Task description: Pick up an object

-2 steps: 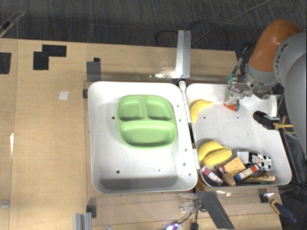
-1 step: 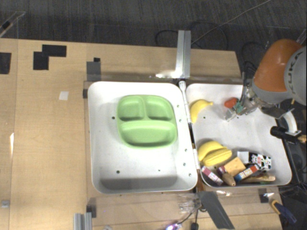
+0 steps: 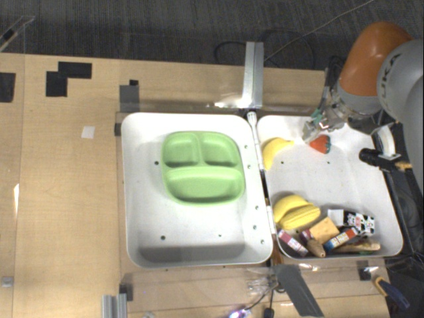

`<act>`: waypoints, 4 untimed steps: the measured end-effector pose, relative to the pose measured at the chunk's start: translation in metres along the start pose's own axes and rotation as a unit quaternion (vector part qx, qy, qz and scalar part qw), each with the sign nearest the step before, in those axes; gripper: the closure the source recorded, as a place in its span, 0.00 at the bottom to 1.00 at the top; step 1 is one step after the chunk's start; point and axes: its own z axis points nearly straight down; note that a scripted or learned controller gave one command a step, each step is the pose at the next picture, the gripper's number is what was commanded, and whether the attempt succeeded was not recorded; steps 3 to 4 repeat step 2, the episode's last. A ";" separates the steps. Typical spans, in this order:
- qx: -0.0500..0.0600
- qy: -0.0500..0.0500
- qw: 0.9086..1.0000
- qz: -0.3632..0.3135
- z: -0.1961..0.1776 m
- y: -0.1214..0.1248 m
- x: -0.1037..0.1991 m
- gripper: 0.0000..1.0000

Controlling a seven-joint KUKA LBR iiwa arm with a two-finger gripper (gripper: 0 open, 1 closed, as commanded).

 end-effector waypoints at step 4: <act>0.000 0.000 1.000 0.024 -0.060 0.022 0.062 0.00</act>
